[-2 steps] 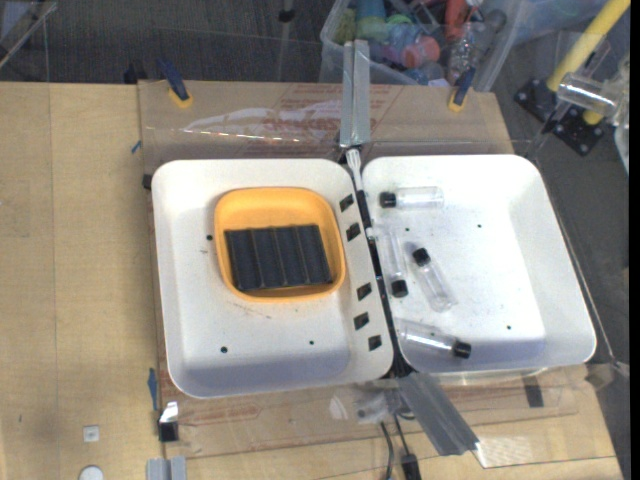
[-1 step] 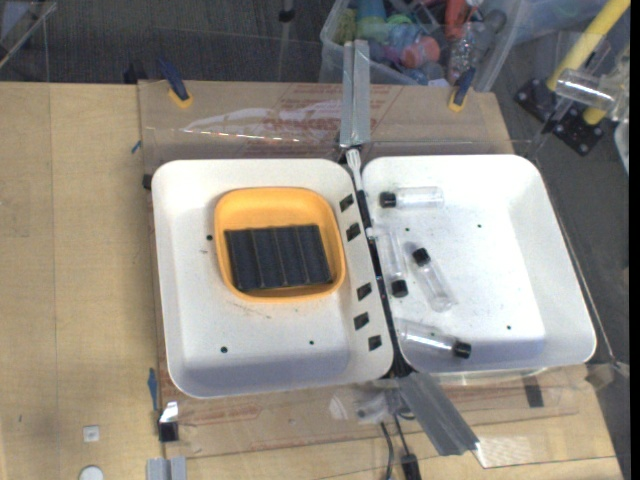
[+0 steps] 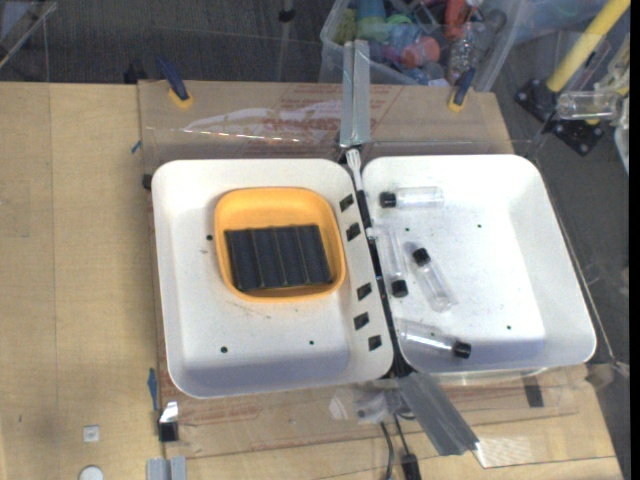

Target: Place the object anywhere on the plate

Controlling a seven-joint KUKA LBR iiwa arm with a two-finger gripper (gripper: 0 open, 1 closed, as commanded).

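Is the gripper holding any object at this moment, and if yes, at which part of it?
It cannot be told. The black ridged object lies on the orange plate, and the clear vials lie in the right bin.

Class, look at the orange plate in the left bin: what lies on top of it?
A dark ribbed rectangular block rests on the orange plate. The plate's surface beneath it is covered.
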